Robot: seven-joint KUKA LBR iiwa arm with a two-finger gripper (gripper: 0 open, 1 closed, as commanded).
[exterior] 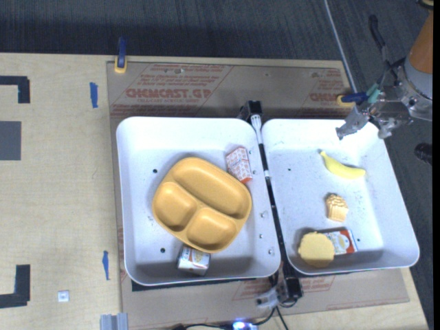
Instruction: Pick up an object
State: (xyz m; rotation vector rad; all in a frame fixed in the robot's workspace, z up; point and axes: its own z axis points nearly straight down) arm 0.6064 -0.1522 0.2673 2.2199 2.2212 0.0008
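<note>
— Since the gripper (363, 124) hangs over the far right corner of the right bin (402, 243), what would you have it go for?

— The banana (342, 168), I'd say. It lies on the bin floor just below and a little left of the claw, apart from everything else, so it's the closest thing and the least crowded.

— Is the claw ready for it?

— Honestly, I cannot tell. It's small and blurred from where I stand, and I see nothing held in it.

— How should it come down, then?

— Straight over the middle of the banana's curve, with the grip turned across the narrow width, not along the length. It's slim and rounded, so a closing off-centre would likely squirt it sideways.

— And the other pieces?

— The small tan block (336, 207) sits further toward us, well clear. The yellow sponge (316, 248) touches a red-and-white packet (342, 240) at the near edge, which looks awkward. In the left bin (130, 184) the big yellow divided tray (201, 203) has one packet (238, 163) at its far rim and another (193, 260) tucked under its near rim; I'd leave those.
</note>
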